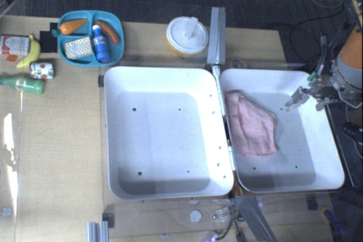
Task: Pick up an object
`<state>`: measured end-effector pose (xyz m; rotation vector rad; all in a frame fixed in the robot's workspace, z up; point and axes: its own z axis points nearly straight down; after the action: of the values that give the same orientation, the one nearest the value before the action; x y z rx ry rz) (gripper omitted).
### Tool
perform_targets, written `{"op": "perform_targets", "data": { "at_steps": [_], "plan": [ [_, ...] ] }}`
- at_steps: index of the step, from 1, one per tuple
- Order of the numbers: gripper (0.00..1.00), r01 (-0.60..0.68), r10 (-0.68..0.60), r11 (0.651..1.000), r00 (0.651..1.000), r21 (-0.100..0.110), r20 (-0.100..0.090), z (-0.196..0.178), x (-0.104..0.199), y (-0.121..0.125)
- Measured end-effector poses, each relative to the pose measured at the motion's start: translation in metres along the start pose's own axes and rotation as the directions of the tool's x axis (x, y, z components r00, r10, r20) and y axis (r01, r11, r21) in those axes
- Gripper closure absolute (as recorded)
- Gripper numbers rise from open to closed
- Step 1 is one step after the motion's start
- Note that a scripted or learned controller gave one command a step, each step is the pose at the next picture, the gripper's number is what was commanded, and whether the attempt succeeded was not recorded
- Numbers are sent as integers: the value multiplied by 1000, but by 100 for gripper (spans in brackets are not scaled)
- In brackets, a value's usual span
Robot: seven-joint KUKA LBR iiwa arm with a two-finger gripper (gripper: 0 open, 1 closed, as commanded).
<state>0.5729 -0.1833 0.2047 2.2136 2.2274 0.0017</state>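
One pink cloth, right bin, claw above

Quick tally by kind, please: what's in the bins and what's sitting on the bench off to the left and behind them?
White bins: 2
Pink cloth: 1
Blue divided tray: 1
White lidded cup: 1
Banana: 1
Green bottle: 1
Small can: 1
Carton: 1
Total: 9

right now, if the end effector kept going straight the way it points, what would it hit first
The end effector points left and down over the right white plastic bin. It would probably meet that bin's bare floor first, short of the crumpled pink cloth; depth is hard to judge.
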Motion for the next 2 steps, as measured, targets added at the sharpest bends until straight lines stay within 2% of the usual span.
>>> {"op": "perform_targets", "data": {
  "at_steps": [1,2],
  "plan": [
    [0,161,-161,987,987,0,0,54,-22,-5],
    [0,347,-347,938,938,-9,5,114,47,-6]
  ]
}}
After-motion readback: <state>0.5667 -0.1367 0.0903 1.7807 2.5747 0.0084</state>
